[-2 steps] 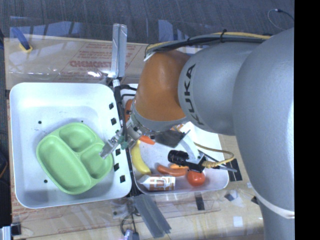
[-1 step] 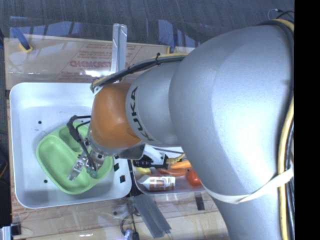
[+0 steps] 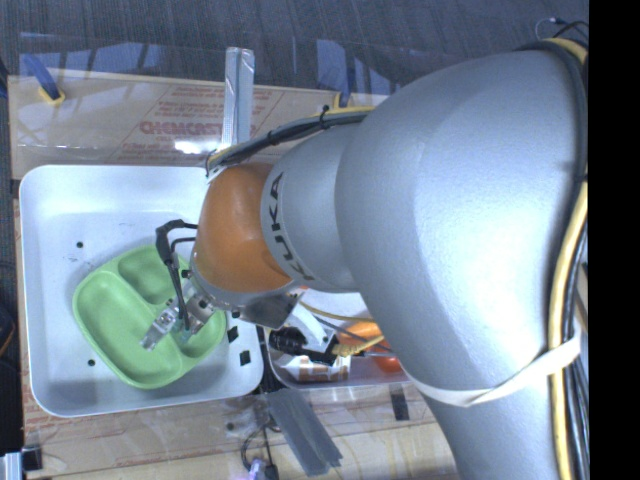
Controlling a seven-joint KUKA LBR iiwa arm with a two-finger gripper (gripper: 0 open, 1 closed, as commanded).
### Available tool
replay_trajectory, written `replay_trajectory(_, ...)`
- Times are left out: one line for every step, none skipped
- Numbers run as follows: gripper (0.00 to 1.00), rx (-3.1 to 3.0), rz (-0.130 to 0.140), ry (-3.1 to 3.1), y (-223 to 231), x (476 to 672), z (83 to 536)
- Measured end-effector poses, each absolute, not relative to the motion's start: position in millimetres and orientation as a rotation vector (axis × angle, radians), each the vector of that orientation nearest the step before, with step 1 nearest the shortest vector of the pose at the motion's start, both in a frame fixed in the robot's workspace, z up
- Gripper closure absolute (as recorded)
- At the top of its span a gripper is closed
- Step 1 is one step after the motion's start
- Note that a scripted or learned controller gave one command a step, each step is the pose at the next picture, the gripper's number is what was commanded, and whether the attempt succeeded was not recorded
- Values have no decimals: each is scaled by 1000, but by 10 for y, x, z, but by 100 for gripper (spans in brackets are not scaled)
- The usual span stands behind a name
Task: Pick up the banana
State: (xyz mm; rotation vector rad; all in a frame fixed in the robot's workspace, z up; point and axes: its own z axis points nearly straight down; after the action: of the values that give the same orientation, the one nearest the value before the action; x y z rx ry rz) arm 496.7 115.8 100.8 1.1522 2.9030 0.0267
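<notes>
My gripper (image 3: 162,328) hangs low over a green divided dish (image 3: 115,318) that lies in the left white bin (image 3: 50,228). Its metal tip is over the dish's right-hand compartment, close to the surface. I see nothing between the tip and the dish. The grey arm with its orange band (image 3: 235,233) reaches in from the right and covers most of the right bin. Under the arm, at the right bin's near left corner, a yellow-orange shape (image 3: 358,336) peeks out. I cannot tell what it is.
A red-and-white small item (image 3: 318,371) lies next to the yellow-orange shape in the right bin. A cardboard sheet (image 3: 150,118) backs the bins, with a grey upright post (image 3: 238,93) in front of it. The left bin's far and left floor is bare.
</notes>
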Motion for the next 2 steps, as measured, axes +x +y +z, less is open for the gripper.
replay_trajectory(100, 1151, 18, 2916, 1162, 4940, 1086)
replay_trajectory(100, 1810, -3, 2570, 1946, 5302, 1974)
